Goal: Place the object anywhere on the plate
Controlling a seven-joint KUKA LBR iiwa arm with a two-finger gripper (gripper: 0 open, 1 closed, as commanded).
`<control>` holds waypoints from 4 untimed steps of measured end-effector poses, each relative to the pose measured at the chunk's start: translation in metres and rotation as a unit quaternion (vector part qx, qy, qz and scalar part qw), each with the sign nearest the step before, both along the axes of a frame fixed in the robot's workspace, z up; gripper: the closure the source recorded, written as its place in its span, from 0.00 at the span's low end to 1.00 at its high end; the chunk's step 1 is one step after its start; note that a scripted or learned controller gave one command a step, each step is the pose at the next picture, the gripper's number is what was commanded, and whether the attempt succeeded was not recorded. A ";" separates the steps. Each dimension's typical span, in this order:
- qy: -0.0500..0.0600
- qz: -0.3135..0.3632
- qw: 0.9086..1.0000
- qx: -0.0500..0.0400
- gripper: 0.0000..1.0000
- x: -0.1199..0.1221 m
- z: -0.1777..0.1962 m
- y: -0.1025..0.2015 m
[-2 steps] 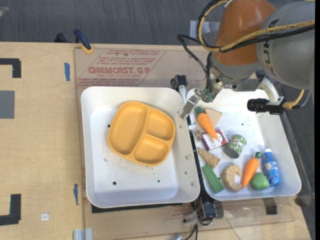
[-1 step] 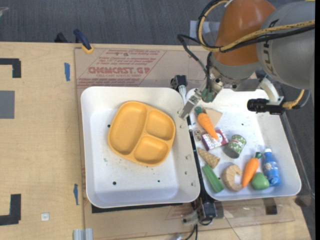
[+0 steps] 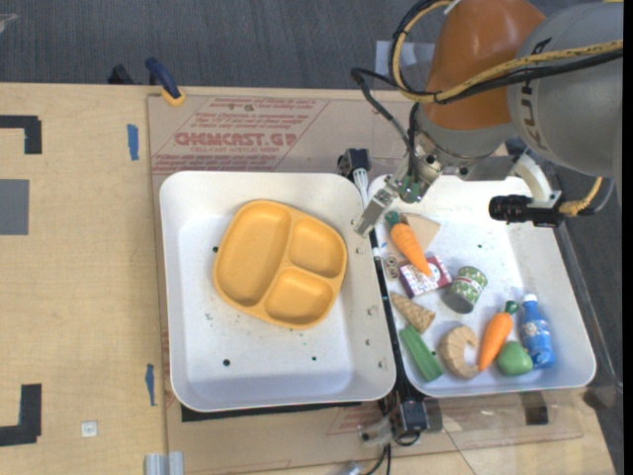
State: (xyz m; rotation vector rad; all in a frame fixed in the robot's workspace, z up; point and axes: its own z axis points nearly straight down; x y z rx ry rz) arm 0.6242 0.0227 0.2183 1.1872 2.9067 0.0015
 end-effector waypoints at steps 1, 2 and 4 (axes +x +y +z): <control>0.000 0.000 1.000 0.000 0.00 0.000 0.000 0.000; 0.000 0.000 1.000 0.000 0.00 0.000 0.000 0.000; 0.000 0.000 1.000 0.000 0.00 0.000 0.000 0.000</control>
